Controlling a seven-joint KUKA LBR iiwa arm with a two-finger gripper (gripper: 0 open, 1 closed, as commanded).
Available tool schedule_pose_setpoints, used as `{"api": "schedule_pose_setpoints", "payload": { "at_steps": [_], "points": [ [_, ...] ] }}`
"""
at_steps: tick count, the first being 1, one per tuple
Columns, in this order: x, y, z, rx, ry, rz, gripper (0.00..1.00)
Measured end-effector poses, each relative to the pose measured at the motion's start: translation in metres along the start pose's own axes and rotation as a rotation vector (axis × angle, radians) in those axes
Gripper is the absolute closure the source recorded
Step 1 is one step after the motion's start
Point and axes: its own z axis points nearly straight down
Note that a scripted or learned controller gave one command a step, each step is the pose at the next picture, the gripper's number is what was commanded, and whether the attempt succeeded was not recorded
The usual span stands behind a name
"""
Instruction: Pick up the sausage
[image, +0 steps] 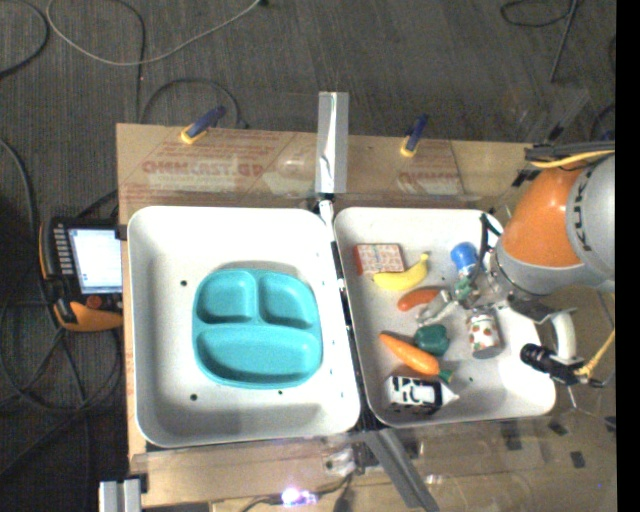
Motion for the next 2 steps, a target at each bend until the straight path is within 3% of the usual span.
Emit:
{"api": "schedule_pose_setpoints", "payload": {
  "at_steps": [1, 2],
  "points": [
    [0.058, 0.056, 0.003, -0.011, -0.01, -0.154, 0.0],
    [0.059, 0.057, -0.007, -0.015, -0.009, -0.154, 1.0]
  ]
}}
